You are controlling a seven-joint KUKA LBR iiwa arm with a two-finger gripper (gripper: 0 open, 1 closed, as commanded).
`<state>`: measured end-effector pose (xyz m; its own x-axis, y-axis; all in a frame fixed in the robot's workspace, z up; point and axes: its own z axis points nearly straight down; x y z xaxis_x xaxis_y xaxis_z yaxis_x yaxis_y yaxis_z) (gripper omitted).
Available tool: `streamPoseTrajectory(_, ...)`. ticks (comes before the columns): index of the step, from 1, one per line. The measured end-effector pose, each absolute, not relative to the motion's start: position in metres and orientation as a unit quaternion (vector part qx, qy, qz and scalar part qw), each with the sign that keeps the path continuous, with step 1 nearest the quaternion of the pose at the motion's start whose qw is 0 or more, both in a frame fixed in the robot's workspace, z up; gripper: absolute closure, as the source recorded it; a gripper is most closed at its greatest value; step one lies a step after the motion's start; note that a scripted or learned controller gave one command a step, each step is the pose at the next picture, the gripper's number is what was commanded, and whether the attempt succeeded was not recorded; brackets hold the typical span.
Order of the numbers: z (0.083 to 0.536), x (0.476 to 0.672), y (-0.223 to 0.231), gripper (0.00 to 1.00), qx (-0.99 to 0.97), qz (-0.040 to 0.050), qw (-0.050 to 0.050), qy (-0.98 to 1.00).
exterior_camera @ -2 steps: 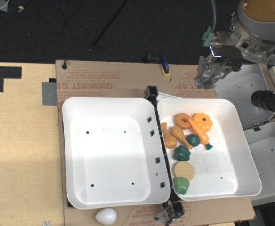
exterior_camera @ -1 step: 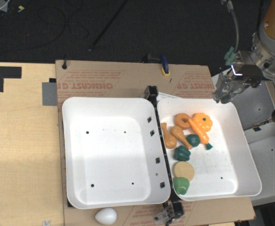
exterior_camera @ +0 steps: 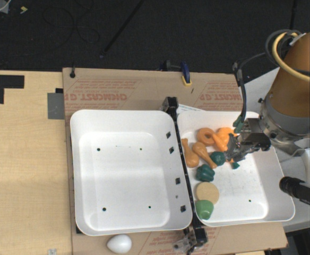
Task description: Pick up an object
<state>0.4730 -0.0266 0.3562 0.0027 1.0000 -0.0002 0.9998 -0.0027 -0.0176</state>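
Note:
My gripper [exterior_camera: 233, 154] hangs low in the right bin [exterior_camera: 261, 201], at the right end of a cluster of small toys. Just left of it lie an orange ring-shaped piece [exterior_camera: 205, 136], a bright orange piece [exterior_camera: 223, 135], a dark teal piece [exterior_camera: 217, 158] and an orange-brown elongated piece [exterior_camera: 201, 152]. Another orange-brown piece [exterior_camera: 189, 154] lies by the bin's left wall. Further forward sit a second teal piece [exterior_camera: 205, 172], a tan round piece [exterior_camera: 207, 192] and a green piece [exterior_camera: 204, 209]. A small teal bit shows at the fingertips; whether it is gripped is unclear.
The left bin [exterior_camera: 124, 171] sits beside the right one, with a black divider [exterior_camera: 177, 158] between them. A white egg-shaped object [exterior_camera: 119, 243] lies on the bench in front of the left bin. A blue clamp [exterior_camera: 186, 73] stands at the cardboard's back edge.

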Motion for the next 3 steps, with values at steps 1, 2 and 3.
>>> streamPoseTrajectory(1, 0.315, 0.48, -0.019, 1.0, -0.707, 0.0028, 0.003, -0.707)
streamPoseTrajectory(2, 0.238, 0.518, 0.039, 1.0, -0.705, 0.0034, 0.004, -0.709)
streamPoseTrajectory(3, 0.253, 0.518, 0.035, 1.0, -0.708, 0.0027, 0.002, -0.706)
